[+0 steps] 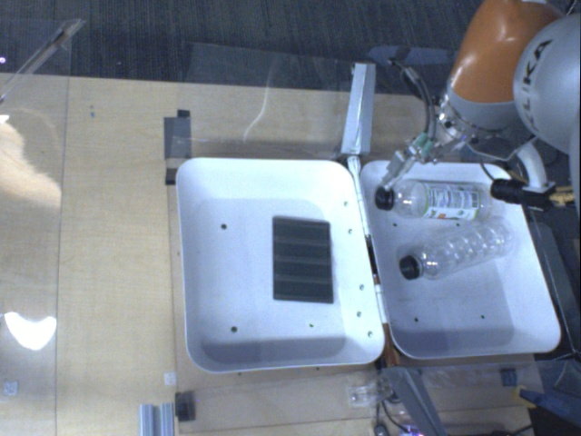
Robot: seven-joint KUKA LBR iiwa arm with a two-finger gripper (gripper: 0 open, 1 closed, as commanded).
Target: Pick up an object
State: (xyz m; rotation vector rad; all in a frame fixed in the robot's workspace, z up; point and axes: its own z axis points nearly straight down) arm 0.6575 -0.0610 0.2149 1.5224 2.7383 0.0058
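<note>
Two clear bottles lie in the right bin, gripper above the far one.

Left bin (209, 243) holds a dark pad (302, 259). Right: ribbed bottle (454, 252), labelled bottle (438, 199), both likely light, slick, crushable; grasp mid-body. Gripper (419, 153) hovers; I cannot tell its opening.

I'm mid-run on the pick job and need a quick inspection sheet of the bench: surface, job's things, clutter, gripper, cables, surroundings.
Surface: wooden bench bearing a left bin and a right bin, side by side.
Job's things: dark ribbed pad lying flat in the left bin; labelled clear bottle and crumpled clear bottle on their sides in the right bin, black caps toward the left bin.
Clutter: nothing seen.
Gripper: gripper above the right bin's far edge, near the labelled bottle's cap; finger state unclear.
Cables: dark cables at the wrist.
Surroundings: dark floor beyond the bench.
</note>
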